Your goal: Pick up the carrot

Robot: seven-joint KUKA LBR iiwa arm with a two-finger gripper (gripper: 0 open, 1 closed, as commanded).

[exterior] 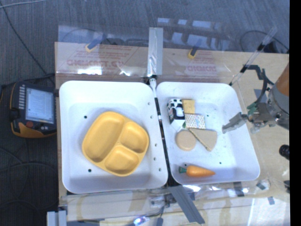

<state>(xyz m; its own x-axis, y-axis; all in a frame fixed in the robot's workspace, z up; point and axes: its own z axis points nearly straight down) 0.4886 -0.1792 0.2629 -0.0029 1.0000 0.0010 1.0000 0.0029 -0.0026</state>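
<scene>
One carrot [199, 172]: orange, tapered, green stem end (lying flat); hand [233, 124] state unclear.

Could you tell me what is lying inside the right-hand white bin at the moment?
The right bin holds the carrot near its front edge, plus a black-and-white item, crackers, a round piece and a wedge. What lies beneath them is covered.

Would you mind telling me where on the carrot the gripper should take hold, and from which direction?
Probably across the thick middle of the carrot, coming straight down. It lies flat and lengthwise along the right bin's near wall, so fingers closing across its narrow width fit best. The gripper is up by the right wall.
</scene>
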